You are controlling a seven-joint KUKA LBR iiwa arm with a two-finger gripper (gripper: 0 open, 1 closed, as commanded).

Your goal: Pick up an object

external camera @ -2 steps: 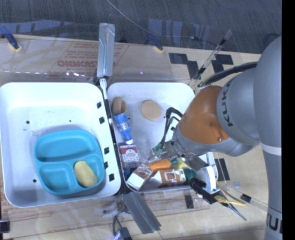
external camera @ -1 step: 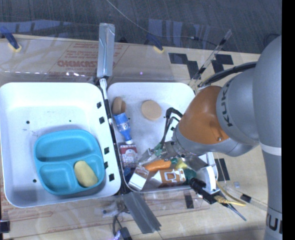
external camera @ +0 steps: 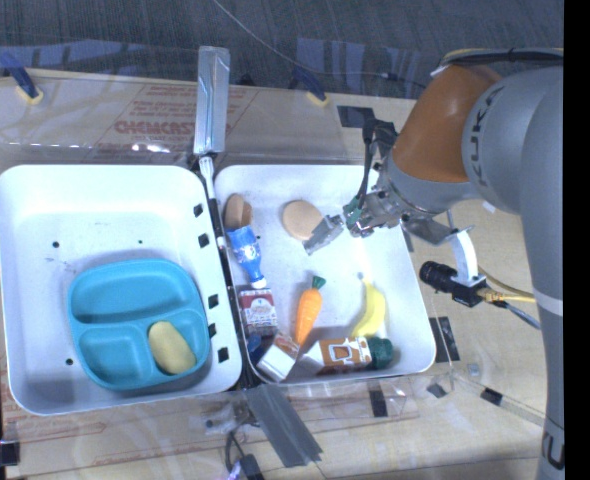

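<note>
while the gripper (external camera: 327,234) hovers just right of the tan roll (external camera: 299,219), grip state unreadable, it's lining up and needs a descent.

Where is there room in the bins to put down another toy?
Left bin: bare floor above the blue tray, up to its back wall. Right bin: a bare patch between carrot, banana and the gripper. Crowded along the divider and front wall: bottle, packets, carton.
</note>
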